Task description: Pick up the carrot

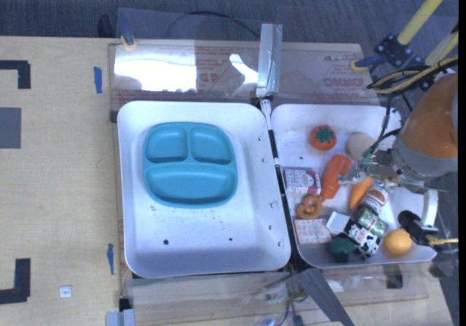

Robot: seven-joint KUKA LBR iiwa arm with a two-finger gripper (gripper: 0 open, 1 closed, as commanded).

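Observation:
The carrot (360,191), a small tapered orange piece, lies tilted in the middle of the right bin (291,124). My gripper (373,169) hangs just above its upper right end, reaching in from the right below the arm's orange band. The view does not show whether it touches the carrot. A longer red-orange piece (333,174) lies just left of the carrot.
Around the carrot are a red tomato (322,137), a beige egg (358,145), a pretzel (309,207), a cow-patterned bottle (368,221), a green toy (340,247), an orange fruit (397,242) and printed packets (299,180). The left bin (145,237) holds a blue divided plate (191,163).

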